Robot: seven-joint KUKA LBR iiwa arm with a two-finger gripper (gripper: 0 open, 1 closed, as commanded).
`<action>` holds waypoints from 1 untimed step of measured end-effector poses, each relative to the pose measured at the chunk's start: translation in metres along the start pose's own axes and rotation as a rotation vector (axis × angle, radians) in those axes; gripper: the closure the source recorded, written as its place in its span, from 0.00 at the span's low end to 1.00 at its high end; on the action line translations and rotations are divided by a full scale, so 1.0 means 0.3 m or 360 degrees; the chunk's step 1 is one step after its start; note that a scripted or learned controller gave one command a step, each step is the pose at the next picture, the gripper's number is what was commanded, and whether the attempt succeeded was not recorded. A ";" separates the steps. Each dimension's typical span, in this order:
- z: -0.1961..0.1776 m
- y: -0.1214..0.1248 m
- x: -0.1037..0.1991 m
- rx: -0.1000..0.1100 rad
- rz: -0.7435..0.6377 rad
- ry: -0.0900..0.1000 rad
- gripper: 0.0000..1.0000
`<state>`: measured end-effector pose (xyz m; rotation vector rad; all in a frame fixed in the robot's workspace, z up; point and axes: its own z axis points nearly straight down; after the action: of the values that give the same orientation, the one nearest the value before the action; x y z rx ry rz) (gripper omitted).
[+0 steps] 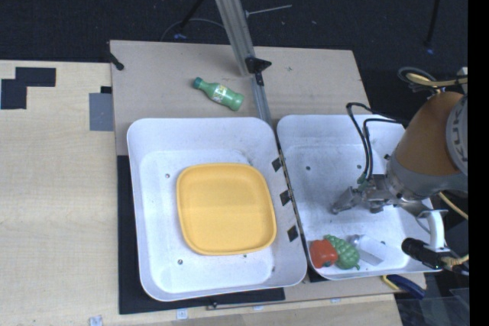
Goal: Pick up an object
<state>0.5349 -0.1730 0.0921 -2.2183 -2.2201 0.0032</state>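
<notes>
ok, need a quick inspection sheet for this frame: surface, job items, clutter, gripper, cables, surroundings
Surface: wooden bench bearing two white bins side by side, left bin and right bin.
Job's things: yellow plate lying flat in the left bin; red object, green object and a small pale piece bunched at the right bin's near edge.
Clutter: green bottle on its side on the bench, behind the left bin.
Gripper: gripper low over the right bin, above the bunched things, nothing between its fingers that can be made out.
Cables: black cable looping over the right bin to the arm.
Surroundings: slanted aluminium rail; dark floor with cords.
</notes>
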 end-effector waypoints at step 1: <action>-0.041 0.002 -0.005 -0.0005 0.0005 -0.0001 1.00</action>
<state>0.5355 -0.1746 0.1044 -2.2237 -2.2189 0.0003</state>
